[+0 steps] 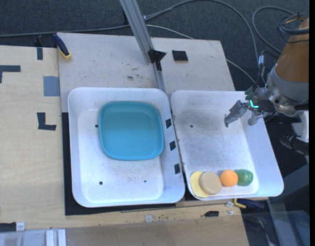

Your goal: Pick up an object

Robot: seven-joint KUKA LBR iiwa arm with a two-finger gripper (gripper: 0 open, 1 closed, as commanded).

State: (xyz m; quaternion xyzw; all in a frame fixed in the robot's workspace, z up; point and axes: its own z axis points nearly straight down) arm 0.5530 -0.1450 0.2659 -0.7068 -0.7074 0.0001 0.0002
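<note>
My gripper [243, 117] hangs over the right bin [214, 137], near its upper right side, fingers spread open with nothing between them. Along that bin's front edge lie a yellow flat piece [196, 184], a tan round object [211, 182] partly on top of it, an orange ball [229, 178] and a green round object [245, 177]. These objects sit well below the gripper in the view, apart from it.
The left bin [85, 152] holds a teal square plate [131, 130]. A grey metal pole [142, 32] slants up from between the bins. Cables run across the dark floor behind the bench.
</note>
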